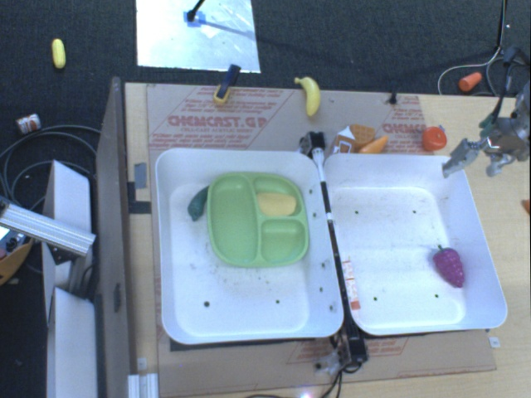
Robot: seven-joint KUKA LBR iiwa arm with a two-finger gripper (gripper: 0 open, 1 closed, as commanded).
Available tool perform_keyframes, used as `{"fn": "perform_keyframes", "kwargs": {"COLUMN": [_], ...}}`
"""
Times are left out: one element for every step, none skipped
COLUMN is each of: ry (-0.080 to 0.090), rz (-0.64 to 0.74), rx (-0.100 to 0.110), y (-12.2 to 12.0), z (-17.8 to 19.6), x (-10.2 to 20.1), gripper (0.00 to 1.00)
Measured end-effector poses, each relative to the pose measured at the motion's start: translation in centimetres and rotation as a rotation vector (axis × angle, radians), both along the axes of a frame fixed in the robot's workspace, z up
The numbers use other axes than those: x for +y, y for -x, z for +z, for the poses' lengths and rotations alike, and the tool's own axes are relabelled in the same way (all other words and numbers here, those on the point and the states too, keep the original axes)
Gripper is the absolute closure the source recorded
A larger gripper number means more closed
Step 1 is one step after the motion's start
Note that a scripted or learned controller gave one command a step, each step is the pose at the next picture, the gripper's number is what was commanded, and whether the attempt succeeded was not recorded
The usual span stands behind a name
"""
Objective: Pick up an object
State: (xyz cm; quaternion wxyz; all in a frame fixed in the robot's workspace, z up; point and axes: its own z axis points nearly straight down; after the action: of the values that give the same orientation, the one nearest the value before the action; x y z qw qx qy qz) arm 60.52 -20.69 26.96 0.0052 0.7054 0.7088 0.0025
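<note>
A purple fruit-shaped toy (449, 266) lies near the right wall of the right bin (390, 222). In the left bin (241, 305) a green divided plate (249, 235) holds a yellow piece (277, 203) in its upper right compartment. A dark green object (197, 204) lies just left of the plate. My gripper (474, 166) hangs over the right bin's far right corner, well above and behind the purple toy. It is open, with nothing between its fingers.
Behind the bins on the cardboard lie a banana (310, 95), a carrot-like orange piece (372, 144), a red tomato (433, 138) and a yellow-and-blue clamp (225, 85). A black divider strip (329, 222) runs between the bins.
</note>
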Motion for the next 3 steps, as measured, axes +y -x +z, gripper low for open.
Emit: {"fn": "perform_keyframes", "kwargs": {"ry": [-0.003,-0.003,-0.004], "rz": [-0.003,-0.003,-0.003], "rx": [0.009,0.008,0.013], "y": [2.6,3.4,1.9], "z": [1.0,1.6,-5.1], "x": [0.1,0.1,0.1], "gripper": [0.0,0.0,0.0]}}
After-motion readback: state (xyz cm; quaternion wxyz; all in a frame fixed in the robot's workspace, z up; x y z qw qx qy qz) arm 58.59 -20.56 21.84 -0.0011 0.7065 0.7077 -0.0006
